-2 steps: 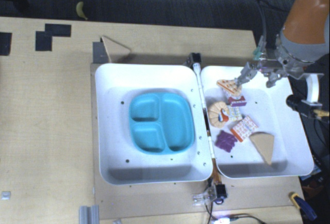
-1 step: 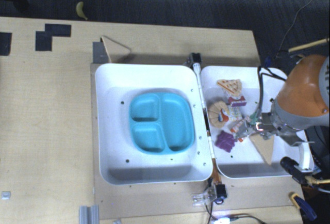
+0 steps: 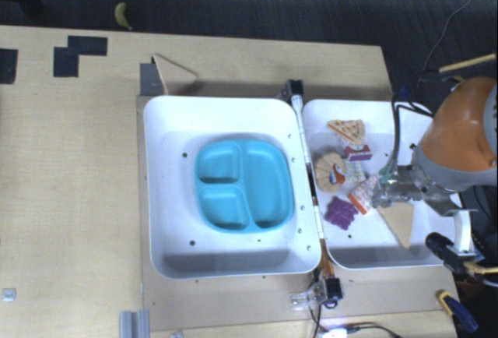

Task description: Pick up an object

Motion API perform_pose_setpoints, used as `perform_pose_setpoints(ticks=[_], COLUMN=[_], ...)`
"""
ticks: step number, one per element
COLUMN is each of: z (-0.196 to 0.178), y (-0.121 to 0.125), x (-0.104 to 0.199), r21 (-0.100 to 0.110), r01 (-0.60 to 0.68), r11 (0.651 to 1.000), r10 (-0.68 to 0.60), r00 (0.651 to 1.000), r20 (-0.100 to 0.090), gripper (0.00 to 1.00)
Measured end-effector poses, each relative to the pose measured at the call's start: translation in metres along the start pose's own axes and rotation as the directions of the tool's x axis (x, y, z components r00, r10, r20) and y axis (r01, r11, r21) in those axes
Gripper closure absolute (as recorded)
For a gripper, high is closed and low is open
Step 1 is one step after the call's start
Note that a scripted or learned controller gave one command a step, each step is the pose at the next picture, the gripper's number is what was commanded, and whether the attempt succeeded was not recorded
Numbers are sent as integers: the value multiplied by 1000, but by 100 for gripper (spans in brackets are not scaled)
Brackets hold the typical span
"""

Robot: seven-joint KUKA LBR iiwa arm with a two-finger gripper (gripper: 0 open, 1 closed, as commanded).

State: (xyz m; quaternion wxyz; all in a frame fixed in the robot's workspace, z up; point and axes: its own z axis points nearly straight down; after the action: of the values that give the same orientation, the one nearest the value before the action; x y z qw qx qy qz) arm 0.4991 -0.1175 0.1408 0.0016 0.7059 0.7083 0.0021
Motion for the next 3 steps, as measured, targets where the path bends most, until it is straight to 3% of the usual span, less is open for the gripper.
perform_pose_setpoints(ticks=[1, 2, 3], z=[0, 53, 41], y=[0, -9, -7], x=[0, 26, 26], r21=[0, -6, -11], r01=[0, -2, -1], r11=[1000, 1000, 1000], r10=[0, 2, 1], r00=[1000, 1000, 1000], r20=[0, 2, 2], gripper=[0, 0, 100])
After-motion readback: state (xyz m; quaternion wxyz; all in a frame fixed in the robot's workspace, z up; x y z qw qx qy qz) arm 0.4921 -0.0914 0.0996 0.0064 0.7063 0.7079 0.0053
